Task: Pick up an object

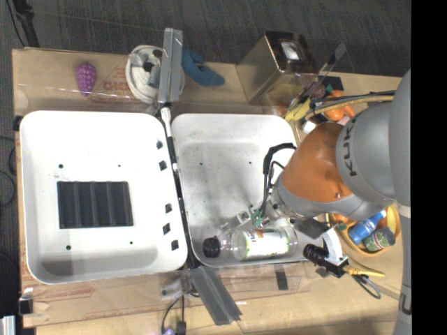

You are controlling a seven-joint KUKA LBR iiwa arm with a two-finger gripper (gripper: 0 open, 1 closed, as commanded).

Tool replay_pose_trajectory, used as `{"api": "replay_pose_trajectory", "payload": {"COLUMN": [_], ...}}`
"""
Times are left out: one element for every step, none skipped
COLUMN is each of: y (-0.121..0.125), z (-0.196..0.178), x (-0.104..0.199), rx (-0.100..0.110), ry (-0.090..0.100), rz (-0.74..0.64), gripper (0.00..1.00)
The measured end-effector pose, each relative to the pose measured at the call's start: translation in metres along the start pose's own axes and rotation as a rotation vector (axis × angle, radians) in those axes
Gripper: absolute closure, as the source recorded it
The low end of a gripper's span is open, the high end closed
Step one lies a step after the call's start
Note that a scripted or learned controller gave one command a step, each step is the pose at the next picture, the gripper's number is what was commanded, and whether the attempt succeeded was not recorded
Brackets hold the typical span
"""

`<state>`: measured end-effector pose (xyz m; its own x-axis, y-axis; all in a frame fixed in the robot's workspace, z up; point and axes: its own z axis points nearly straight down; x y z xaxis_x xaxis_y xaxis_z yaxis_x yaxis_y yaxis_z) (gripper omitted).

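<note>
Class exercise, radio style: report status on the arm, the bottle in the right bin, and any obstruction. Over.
End effector low over right bin, fingers not readable. Clear bottle lying on its side at near wall, black cap left. No obstruction seen.

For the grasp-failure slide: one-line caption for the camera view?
KUKA arm reaches into the right bin above a clear bottle lying on its side at the near wall.
</note>
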<state>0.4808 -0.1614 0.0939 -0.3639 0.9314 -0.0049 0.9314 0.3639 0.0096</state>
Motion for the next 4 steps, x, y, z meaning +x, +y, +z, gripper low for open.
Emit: {"api": "replay_pose_trajectory", "payload": {"y": [0.0, 0.001, 0.017, 0.017], "z": [-0.009, -0.011, 0.002, -0.008], "x": [0.0, -0.001, 0.049, 0.049], "rx": [0.003, -0.002, 0.007, 0.008], "ry": [0.002, -0.002, 0.005, 0.006], "rz": [-0.004, -0.003, -0.095, -0.097], "gripper": [1.0, 0.0, 0.0, 1.0]}}
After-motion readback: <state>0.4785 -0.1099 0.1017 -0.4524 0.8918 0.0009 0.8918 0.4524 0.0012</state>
